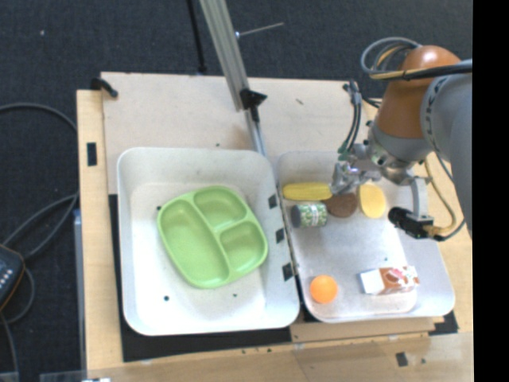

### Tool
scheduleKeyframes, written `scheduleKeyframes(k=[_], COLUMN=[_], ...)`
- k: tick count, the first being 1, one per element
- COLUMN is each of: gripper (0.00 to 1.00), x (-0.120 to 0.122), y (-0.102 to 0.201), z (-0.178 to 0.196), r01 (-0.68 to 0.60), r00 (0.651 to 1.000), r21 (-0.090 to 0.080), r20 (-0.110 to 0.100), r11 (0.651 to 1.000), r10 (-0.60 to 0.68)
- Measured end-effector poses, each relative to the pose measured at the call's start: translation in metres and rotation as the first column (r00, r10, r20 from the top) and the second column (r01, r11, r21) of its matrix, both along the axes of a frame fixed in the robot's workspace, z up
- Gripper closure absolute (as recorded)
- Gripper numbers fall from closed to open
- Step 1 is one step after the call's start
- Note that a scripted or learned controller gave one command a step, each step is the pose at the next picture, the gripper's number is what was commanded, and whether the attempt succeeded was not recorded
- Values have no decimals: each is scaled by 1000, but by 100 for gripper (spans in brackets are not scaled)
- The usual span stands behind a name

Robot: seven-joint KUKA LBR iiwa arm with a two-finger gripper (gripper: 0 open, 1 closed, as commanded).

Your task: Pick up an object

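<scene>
- Near edge of right bin (pixel 433 305): orange ball (pixel 323 290) toward near-left corner; red-and-white packet (pixel 389 279) toward near-right corner, well apart from ball.
- Left bin (pixel 135 293): green divided plate (pixel 211 234) lying flat about mid-bin, compartments bare.
- Mid right bin, toward left wall: small green-labelled can (pixel 309 214) on its side, just near of yellow banana-like piece (pixel 307 191).
- Brown rounded item (pixel 343 206) just right of can; yellow oval piece (pixel 372 200) just beside it on the right.
- Gripper (pixel 345 178) low over far half of right bin, directly above brown rounded item, with banana-like piece's right end close on the left. Likely target: brown item, judged from position alone.
- Jaw opening: cannot tell; tips merge with wrist hardware and cluttered items. Nothing visibly held.
- Far side: grey arm with orange band (pixel 413 94) reaching in from right over far-right corner of bin; cables looping round wrist.
- Step judged: descent onto target, grasp not yet confirmed.
- To do well: centre over brown item alone, straight descent, closing axis turned clear of banana piece and yellow oval crowding either side.
- Risk: rounded target may roll or squirt toward can; neighbour may get pinched instead. Check lift before counting success.
</scene>
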State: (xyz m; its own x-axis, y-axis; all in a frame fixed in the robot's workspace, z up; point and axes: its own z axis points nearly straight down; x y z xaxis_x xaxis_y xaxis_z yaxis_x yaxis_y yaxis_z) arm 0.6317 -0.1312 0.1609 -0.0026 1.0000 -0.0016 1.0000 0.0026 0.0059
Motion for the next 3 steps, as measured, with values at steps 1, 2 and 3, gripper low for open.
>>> scheduleKeyframes(k=[1, 2, 3], gripper=[100, 100, 100], x=[1, -7, -12], y=[-2, 58, 100], z=[55, 64, 69], r01=[0, -5, -4], r00=[1000, 1000, 1000], r21=[-1, 3, 3], r20=[1, -5, -6], r11=[1000, 1000, 1000], r10=[0, 5, 4])
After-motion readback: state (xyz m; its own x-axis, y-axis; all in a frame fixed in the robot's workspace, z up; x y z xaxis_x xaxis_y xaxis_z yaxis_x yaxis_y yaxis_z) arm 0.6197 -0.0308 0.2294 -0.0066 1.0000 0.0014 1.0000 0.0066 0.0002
